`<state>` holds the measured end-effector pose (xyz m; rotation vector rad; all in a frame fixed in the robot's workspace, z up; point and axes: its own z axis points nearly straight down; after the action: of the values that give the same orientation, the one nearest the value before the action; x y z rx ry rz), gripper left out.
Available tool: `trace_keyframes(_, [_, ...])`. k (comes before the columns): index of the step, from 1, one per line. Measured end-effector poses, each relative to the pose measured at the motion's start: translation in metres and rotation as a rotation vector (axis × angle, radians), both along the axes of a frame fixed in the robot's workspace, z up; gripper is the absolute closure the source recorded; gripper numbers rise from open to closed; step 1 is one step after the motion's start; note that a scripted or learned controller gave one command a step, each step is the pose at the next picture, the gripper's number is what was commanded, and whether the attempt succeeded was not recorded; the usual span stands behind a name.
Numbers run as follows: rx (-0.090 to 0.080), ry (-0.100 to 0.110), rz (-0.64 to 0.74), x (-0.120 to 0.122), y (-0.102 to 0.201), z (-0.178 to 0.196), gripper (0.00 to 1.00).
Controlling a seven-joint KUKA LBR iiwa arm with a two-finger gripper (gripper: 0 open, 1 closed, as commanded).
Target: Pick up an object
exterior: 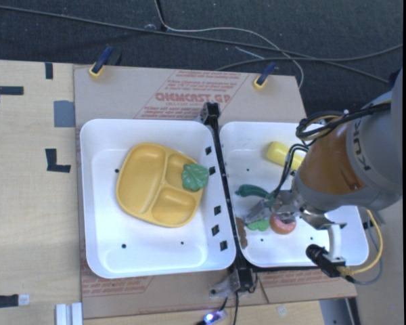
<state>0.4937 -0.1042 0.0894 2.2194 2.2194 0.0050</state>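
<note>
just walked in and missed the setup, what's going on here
A grey and orange arm reaches from the right into the right bin, its gripper low among small objects: a dark green piece, a light green piece and a pink-orange round thing. A yellow block lies farther back. Nothing can be seen between the gripper's fingers, so no pick is confirmed. The left bin holds a yellow tray with a green lump on its edge.

Two white bins (pixel 98 202) sit side by side on the table. The left one holds one yellow divided plate (pixel 152 185) and one green leafy piece (pixel 195 177). The right one holds one yellow block (pixel 279 152), two green pieces (pixel 252 191) and one pinkish round item (pixel 283 224).
</note>
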Motion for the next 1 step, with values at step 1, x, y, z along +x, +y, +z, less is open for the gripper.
trace_keyframes(1, [-0.016, -0.01, -0.009, 0.0012, -0.009, 0.0141, 1.0])
